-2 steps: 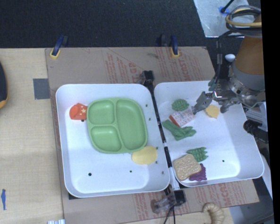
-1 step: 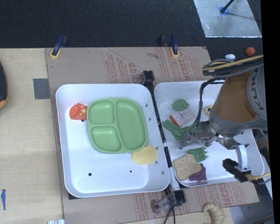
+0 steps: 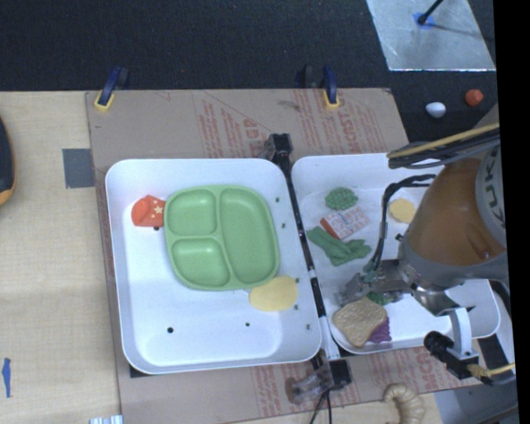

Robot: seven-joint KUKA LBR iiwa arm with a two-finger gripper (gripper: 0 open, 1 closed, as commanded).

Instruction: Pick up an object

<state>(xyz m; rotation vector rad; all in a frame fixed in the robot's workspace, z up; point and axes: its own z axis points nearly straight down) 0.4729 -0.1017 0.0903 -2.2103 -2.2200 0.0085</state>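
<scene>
My gripper hangs low in the right bin, at the end of the grey arm with its orange band. It sits just above a slice of bread, which lies on a purple piece. To the gripper's upper left lie a green pea pod, a red and white packet and a round green item. A yellow item shows beside the arm. I see nothing held in the gripper.
The left bin holds a green divided plate, a red item at its left and a yellow piece at its lower right. A beige curled object lies outside, below the right bin.
</scene>
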